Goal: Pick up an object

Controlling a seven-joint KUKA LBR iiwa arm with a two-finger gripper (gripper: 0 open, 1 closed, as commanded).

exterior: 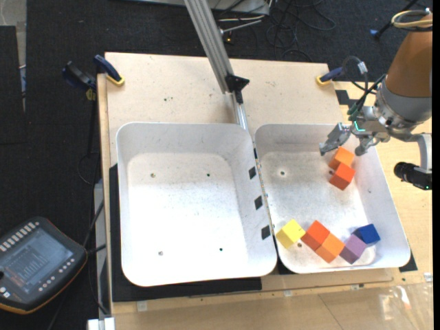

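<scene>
My gripper point(348, 144) hangs over the far part of the right bin point(385, 205), its two fingers point(333, 141) spread open. Right under the fingertips sits an orange block point(343, 158), touching a red-orange block point(341, 176) just in front of it. The orange block lies below the fingers and is not pinched between them. Along the right bin's near wall a yellow cube point(291, 232), a red-orange cube point(317, 233), an orange cube point(331, 247), a purple cube point(353, 248) and a blue cube point(368, 234) cluster together.
The left bin point(137, 184) stands beside the right one, sharing a middle wall. A metal rail point(210, 36) slants down to the bins' far edge. Clamps point(110, 71) grip the bench's back corners. A teach pendant point(34, 260) lies at the lower left.
</scene>
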